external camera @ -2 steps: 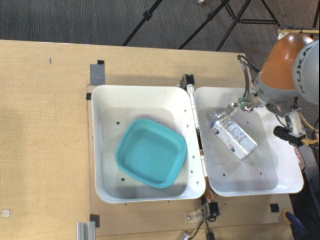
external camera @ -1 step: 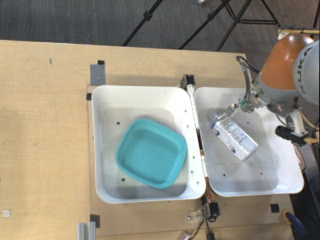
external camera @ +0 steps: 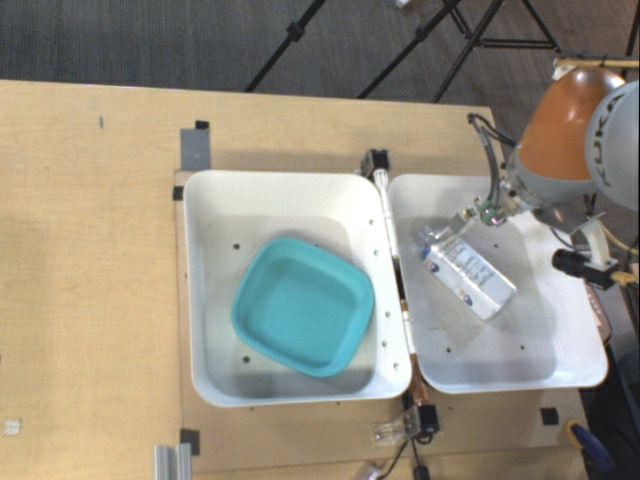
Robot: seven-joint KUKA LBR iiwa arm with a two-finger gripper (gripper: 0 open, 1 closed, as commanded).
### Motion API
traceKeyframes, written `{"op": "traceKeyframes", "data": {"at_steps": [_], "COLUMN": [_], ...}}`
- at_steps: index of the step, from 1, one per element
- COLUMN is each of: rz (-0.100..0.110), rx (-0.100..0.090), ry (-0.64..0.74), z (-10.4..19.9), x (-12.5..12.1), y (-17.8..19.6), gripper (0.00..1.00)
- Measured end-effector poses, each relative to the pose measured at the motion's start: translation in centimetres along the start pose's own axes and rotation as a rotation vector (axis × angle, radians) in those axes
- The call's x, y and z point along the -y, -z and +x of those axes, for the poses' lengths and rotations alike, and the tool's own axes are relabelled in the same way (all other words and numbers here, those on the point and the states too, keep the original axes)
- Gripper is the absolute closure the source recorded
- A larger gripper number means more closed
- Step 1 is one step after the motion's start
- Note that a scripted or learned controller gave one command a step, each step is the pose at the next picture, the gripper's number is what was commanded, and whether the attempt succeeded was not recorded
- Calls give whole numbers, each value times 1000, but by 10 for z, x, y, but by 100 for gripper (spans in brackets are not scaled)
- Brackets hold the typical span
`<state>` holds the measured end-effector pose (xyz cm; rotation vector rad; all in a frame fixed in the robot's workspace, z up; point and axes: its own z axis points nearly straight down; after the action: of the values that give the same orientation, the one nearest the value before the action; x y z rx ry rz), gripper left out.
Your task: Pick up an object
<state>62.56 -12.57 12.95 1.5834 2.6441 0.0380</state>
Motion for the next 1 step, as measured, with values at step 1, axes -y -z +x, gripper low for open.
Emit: {"op": "traceKeyframes", "data": {"at_steps": [1], "rz": [1], "rx": [-1], "ry": [33], "z": [0], "x": [0], "y": [0], "gripper": [0]}}
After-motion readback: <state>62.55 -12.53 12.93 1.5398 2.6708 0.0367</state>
